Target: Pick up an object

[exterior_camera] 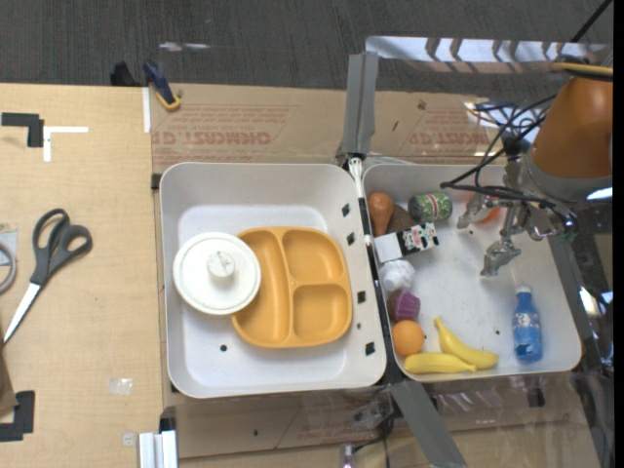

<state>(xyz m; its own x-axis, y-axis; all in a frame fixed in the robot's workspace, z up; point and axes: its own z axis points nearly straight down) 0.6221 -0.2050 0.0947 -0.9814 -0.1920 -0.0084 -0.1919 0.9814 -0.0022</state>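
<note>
Hovering over the right bin (561, 291), the hand (502, 258) grips nothing; whether its fingers stand apart or together cannot be told.

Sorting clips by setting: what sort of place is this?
Likely a robot-lab test bench: two white bins side by side, toy food such as bananas, and scissors on a plywood top, with the arm's gripper over the right bin.

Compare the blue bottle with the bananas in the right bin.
The blue bottle is blue with a white cap; the bananas are yellow. The bottle is straight, the bananas curved. The bottle lies near the bin's right wall, the bananas along its front edge. Both lie flat in the right bin, apart from the gripper.
</note>
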